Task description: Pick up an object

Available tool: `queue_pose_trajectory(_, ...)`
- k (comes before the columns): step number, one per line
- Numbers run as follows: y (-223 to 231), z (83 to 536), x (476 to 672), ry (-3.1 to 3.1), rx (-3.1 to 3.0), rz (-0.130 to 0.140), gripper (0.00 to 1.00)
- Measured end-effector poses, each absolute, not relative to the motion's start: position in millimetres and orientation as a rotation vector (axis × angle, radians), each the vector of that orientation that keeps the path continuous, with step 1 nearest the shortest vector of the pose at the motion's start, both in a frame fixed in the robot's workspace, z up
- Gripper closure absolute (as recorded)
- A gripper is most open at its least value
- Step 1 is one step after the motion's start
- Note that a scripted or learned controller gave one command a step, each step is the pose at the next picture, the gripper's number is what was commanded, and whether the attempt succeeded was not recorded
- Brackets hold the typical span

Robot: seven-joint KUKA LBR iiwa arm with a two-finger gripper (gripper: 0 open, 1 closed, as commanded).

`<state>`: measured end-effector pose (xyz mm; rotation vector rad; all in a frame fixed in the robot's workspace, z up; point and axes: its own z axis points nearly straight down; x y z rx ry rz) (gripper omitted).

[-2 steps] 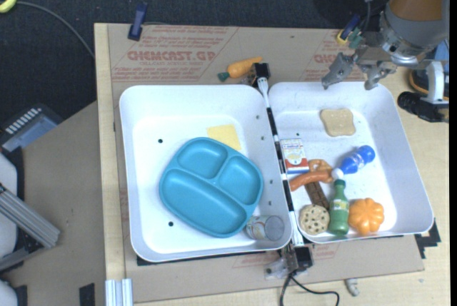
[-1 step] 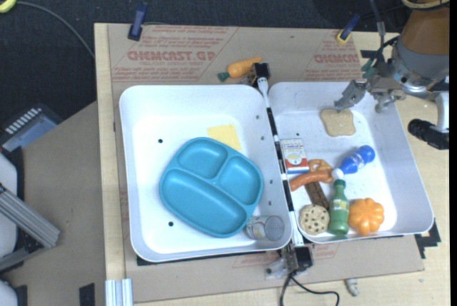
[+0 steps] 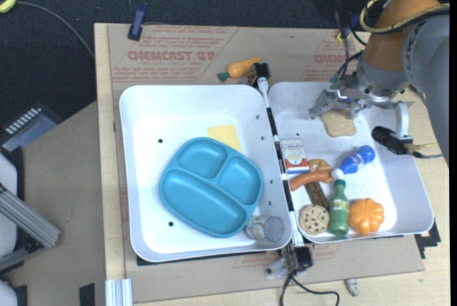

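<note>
Tan bread slice (image 3: 340, 125) (right bin (image 3: 410, 183)) directly beneath end effector (image 3: 335, 104)

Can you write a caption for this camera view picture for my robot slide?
Robot arm's gripper hovers over a tan, bread-like piece in the right bin; a blue divided plate fills the left bin.

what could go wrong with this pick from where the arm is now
1. The gripper hangs over the tan piece near the right bin's far end. That piece looks flat and low, so a grasp may slide off it.
2. The pumpkin, green bottle, cookie and blue bottle sit crowded at the near end, so a try there could knock neighbours.
</note>
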<state>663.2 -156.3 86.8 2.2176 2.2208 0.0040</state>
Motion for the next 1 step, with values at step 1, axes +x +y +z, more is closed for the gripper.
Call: queue_pose_trajectory(1,-156.9,97.9,664.2,2.218,2.214,0.006,1.00)
